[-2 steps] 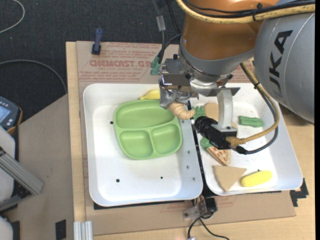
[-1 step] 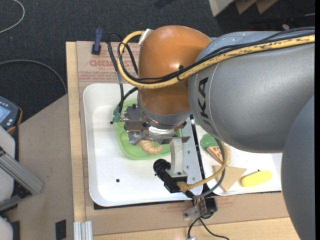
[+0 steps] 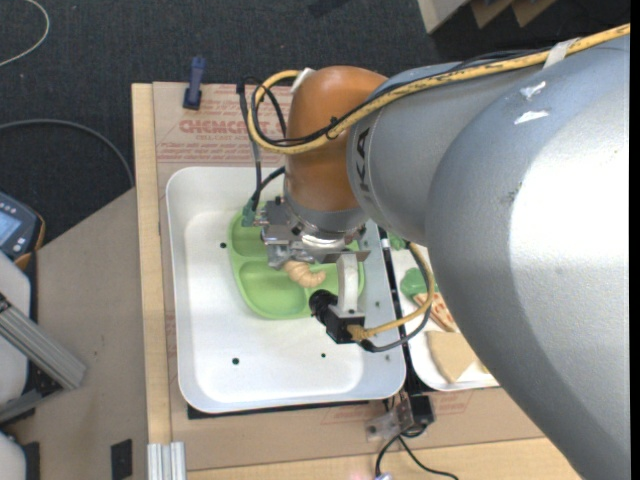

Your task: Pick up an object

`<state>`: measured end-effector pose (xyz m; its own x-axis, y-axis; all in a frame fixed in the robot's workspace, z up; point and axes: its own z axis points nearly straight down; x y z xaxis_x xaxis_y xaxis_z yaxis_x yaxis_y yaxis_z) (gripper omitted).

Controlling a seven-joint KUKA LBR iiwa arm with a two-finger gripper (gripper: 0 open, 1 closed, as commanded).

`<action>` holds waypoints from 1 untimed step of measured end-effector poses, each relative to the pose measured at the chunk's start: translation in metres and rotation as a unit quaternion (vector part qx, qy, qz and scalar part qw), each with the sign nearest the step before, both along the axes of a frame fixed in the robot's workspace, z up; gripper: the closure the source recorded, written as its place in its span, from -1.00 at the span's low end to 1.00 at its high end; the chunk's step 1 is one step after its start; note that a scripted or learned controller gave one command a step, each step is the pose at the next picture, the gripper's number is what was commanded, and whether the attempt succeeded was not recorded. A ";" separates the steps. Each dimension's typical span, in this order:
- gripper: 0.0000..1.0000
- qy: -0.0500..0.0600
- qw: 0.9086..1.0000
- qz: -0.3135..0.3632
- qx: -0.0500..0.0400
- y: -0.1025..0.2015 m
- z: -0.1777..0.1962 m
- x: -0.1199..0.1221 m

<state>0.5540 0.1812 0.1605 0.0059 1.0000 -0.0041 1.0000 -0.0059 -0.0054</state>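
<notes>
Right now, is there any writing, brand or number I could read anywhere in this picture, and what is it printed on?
"CHEMC…": red block letters on the tan cardboard sheet beneath the shallow white plastic bin; the grey and orange robot arm covers the rest of the word.
Smaller red lines under that word on the same cardboard: too blurred to read.
Faint red print on the cardboard's front strip below the bin: too blurred to read.

- The grey arm (image 3: 500, 218) and its orange band (image 3: 325, 138) hang over the left bin's (image 3: 200, 368) right half and cover most of the right bin (image 3: 450, 373).
- A green tray (image 3: 262, 293) takes up the left bin's middle.
- Bare white floor lies open along the left bin's left side and near edge.
- Cables (image 3: 380, 333) loop low beside the wrist.
</notes>
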 end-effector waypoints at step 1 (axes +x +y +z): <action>1.00 -0.012 1.000 0.004 0.004 0.009 0.153 0.039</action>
<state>0.5931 0.1901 0.3133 -0.0013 1.0000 0.0048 0.9998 0.0012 0.0186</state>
